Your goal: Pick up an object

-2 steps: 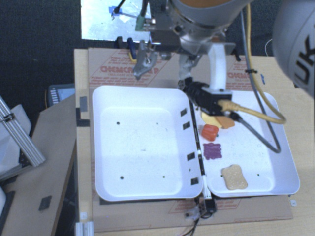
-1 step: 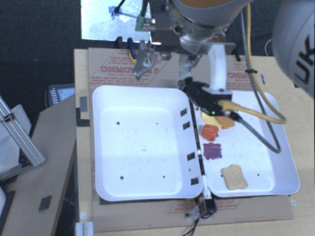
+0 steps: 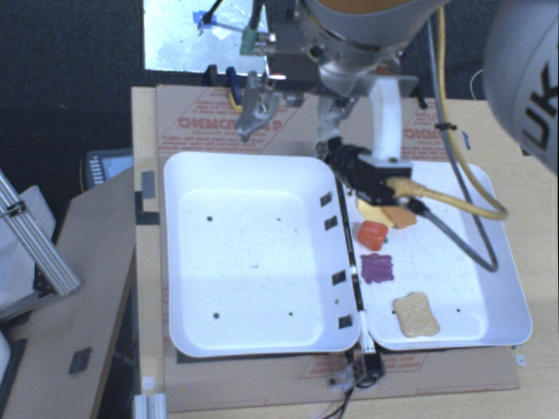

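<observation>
Several small objects lie in the right bin (image 3: 489, 278): a yellow flat piece (image 3: 390, 216), a red-orange block (image 3: 373, 234) just in front of it, a purple fuzzy piece (image 3: 377, 269), and a tan bread-shaped piece (image 3: 416, 314) near the front. The yellow piece is partly hidden by a black connector on the arm. My gripper (image 3: 253, 122) hangs behind the back rim of the left bin (image 3: 244, 251), over the cardboard, well to the left of the objects. Nothing shows in it.
The arm's grey and orange body (image 3: 376, 7) fills the top of the view. A white bracket (image 3: 386, 125) and yellow and grey cables (image 3: 454, 203) hang over the right bin's back. A black divider strip (image 3: 349, 251) separates the bins.
</observation>
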Controlling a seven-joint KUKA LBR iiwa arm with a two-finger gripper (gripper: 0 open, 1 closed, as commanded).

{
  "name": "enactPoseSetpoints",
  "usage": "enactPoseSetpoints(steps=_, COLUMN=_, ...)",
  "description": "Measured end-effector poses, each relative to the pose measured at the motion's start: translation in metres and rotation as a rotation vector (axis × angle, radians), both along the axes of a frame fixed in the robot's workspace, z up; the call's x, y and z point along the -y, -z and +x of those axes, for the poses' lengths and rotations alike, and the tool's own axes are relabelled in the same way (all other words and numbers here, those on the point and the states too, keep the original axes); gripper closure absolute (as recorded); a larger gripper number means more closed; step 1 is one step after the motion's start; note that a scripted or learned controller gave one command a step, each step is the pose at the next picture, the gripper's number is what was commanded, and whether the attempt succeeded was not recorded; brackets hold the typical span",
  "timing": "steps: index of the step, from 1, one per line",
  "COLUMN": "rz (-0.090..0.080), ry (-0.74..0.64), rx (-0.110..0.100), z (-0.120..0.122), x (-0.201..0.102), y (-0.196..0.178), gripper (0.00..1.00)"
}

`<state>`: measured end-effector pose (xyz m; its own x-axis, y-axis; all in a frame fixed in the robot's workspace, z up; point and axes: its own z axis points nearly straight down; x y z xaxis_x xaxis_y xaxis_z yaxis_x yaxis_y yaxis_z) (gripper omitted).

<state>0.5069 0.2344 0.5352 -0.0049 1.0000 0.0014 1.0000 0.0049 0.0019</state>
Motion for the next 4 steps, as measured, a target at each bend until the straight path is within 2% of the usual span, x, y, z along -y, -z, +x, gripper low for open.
enactPoseSetpoints(steps=4, rz=0.0, ry=0.0, rx=0.0, z=0.0, x=0.0, y=0.0, gripper=0.0)
